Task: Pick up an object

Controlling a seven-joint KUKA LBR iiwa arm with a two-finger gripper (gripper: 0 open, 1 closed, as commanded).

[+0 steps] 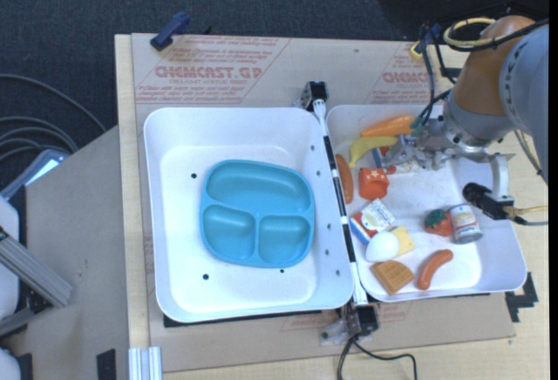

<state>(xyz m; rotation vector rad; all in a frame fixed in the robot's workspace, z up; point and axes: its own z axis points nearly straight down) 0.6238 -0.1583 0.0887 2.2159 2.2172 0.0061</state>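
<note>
Cracker [391, 275] beside sausage [434, 268]

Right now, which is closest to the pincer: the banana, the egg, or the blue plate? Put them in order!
From the pincer:
1. Banana, right beside it in the right bin.
2. Egg, lower in that same bin.
3. Blue plate, over in the left bin.

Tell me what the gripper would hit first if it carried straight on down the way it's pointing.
Most likely the red toy lying just below the gripper, or the yellow banana beside it, in the right bin. Depth is hard to judge from this slanted view, so which comes first is uncertain.
</note>
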